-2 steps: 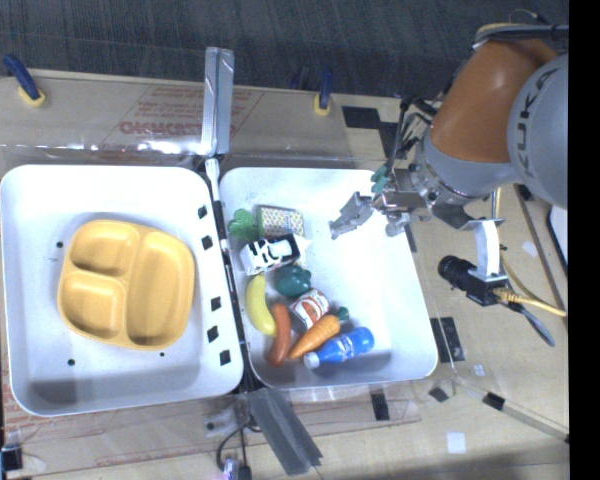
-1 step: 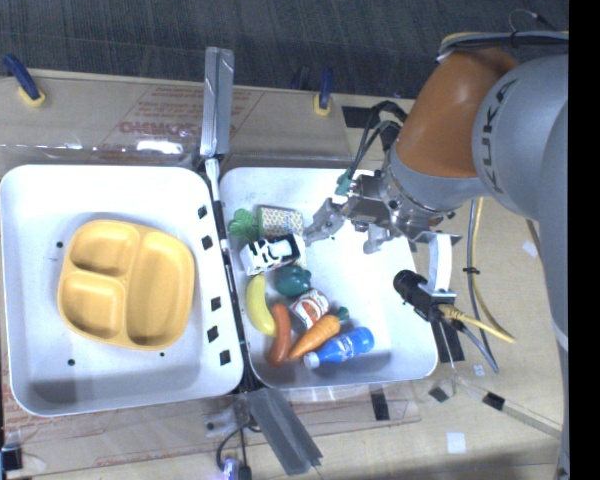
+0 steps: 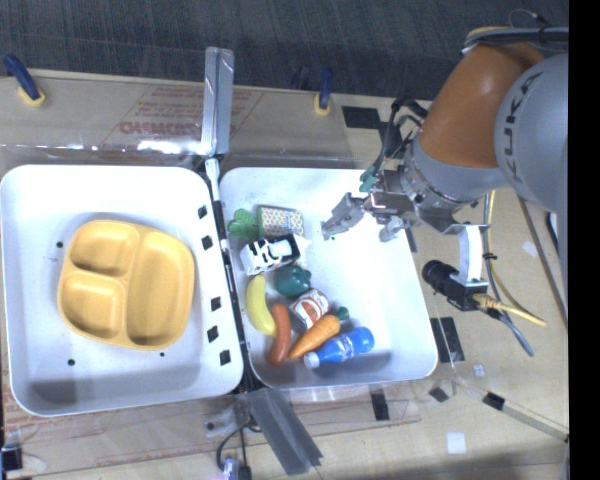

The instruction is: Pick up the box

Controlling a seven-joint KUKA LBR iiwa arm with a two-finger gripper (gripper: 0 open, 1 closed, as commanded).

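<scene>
A small speckled grey box (image 3: 279,218) lies near the left wall of the right bin (image 3: 400,358), toward the back. Just in front of it sits a white box with black print (image 3: 271,253). My gripper (image 3: 364,223) hovers over the bare upper middle of the right bin, to the right of both boxes and apart from them. Its two fingers are spread open and nothing is between them.
Along the right bin's left side lie a green item (image 3: 242,225), a banana (image 3: 260,305), a dark green pepper (image 3: 292,280), a can (image 3: 310,310), a carrot (image 3: 313,336) and a blue bottle (image 3: 342,348). A yellow divided plate (image 3: 128,281) sits in the left bin (image 3: 30,368).
</scene>
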